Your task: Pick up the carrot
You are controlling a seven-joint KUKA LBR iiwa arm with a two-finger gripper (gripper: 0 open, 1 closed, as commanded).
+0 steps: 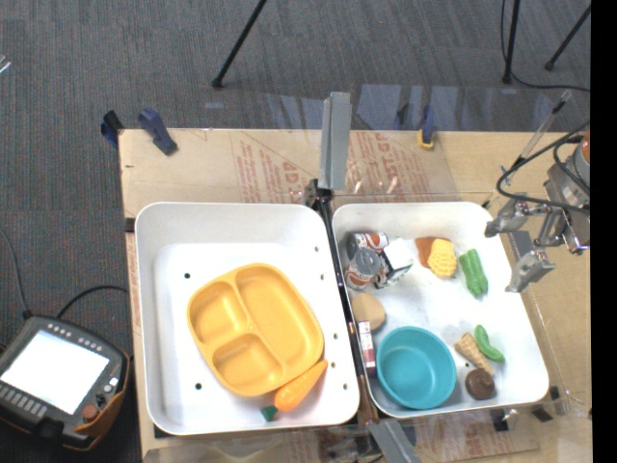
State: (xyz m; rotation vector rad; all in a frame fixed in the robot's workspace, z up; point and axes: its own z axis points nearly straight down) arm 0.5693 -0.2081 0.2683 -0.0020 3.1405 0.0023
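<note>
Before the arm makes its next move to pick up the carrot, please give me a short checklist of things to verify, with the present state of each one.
1. Carrot in view, left bin, near corner: ok.
2. Carrot top free of cover: ok.
3. Room beside it: not ok; it lies against the yellow plate.
4. Gripper above the carrot: not ok; it is over the right bin's right edge.
5. Gripper free of load: ok.
6. Fingers open: cannot tell.

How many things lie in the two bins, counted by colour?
Yellow: 2, the plate and the corn
Orange: 1, the carrot
Green: 2
Blue: 1, the bowl
Tan or brown: 3
Red and silver: 1, the can
Total: 10
</note>
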